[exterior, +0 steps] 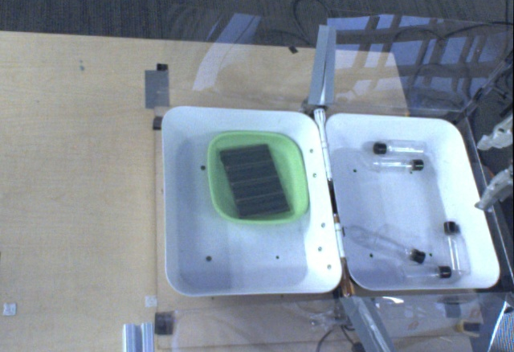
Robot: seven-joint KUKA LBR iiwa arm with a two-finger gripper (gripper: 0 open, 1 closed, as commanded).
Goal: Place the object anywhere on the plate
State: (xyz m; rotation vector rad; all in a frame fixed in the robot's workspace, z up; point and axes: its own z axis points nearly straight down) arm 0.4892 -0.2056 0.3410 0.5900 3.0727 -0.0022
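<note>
A pale sliver of the arm (496,165) at the right edge, its tip indistinct.

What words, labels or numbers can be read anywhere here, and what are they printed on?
None can be read.
Dark ribbed rectangular block on the square green plastic plate: grooves, no lettering.
Clear plastic tubes with black caps in the right white bin: any markings are too small to tell.
Small grey tag on the wooden bench: blurred, unreadable.
</note>
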